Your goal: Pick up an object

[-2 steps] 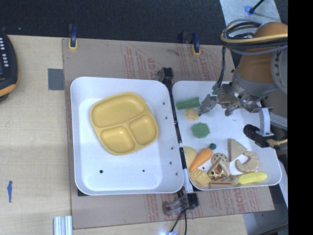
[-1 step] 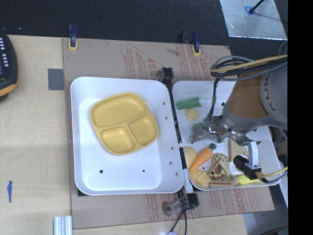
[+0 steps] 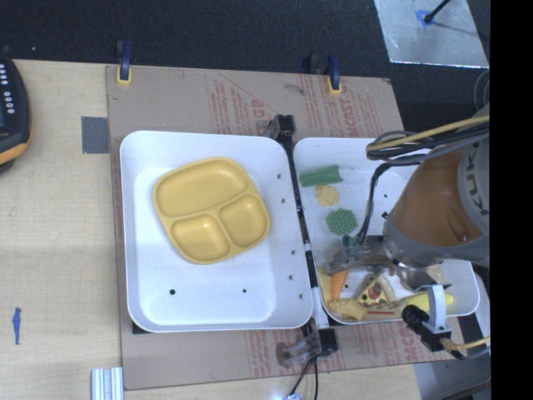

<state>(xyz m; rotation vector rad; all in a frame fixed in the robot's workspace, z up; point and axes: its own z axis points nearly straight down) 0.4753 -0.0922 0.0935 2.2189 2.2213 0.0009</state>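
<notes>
My gripper [image 3: 356, 265] is low in the front part of the right bin [image 3: 354, 150], over a heap of small toy foods. An orange carrot-like piece [image 3: 336, 285] and a pale yellow piece [image 3: 350, 309] lie just below it, with a red and yellow piece [image 3: 376, 294] beside them. Farther back in the same bin lie a green stick [image 3: 320, 176], a small yellow lump [image 3: 327, 195] and a round green knobbly piece [image 3: 340, 221]. The arm's body hides the bin's right half. Nothing is visibly held.
The left bin [image 3: 200, 307] holds a yellow three-compartment plate [image 3: 211, 209]. A black divider strip [image 3: 298, 215] runs between the bins. A black and orange device [image 3: 12, 107] sits at the bench's far left edge. Blue clamps [image 3: 333, 73] hold the cardboard base.
</notes>
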